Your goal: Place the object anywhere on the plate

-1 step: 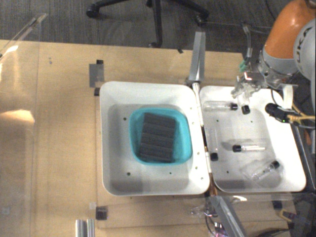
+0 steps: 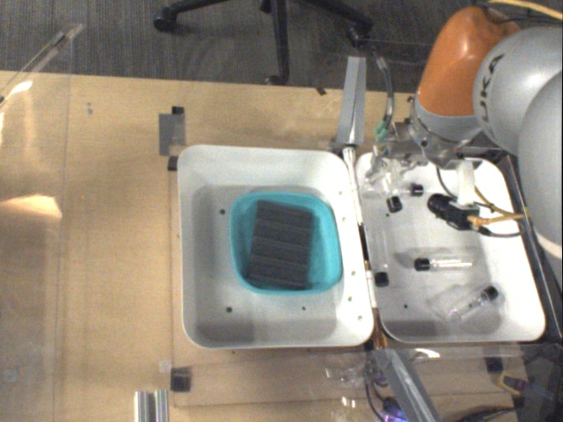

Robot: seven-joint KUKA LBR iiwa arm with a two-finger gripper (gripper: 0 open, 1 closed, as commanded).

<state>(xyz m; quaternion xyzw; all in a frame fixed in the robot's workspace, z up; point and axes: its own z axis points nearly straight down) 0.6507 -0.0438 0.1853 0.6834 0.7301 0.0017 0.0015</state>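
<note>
The dark grey block [image 2: 281,246] lay flat on the teal plate [image 2: 332,251] in the left bin [image 2: 204,271], near the middle of the frame. It was well apart from the gripper [image 2: 387,167], which hung over the upper left corner of the right bin [image 2: 521,316]. Whether the gripper was open or closed could not be told, as its tip was a blur of pale and clear parts, and nothing could be seen held in it.

The two bins' adjoining rims ran between the gripper and the block. In the right bin, below the gripper, a small black cap [image 2: 393,203] sat alone, and another black piece [image 2: 381,278] lay near the bin's left wall. A clear vial [image 2: 447,261] with a black end lay on its side further right. A second clear vial [image 2: 466,302] lay tilted towards the lower right.

The block was rectangular, ribbed across its width and matt. The plate was a rounded square with a raised glossy rim. Both bins were smooth white and shallow, on a pale wooden bench [image 2: 88,262].
</note>
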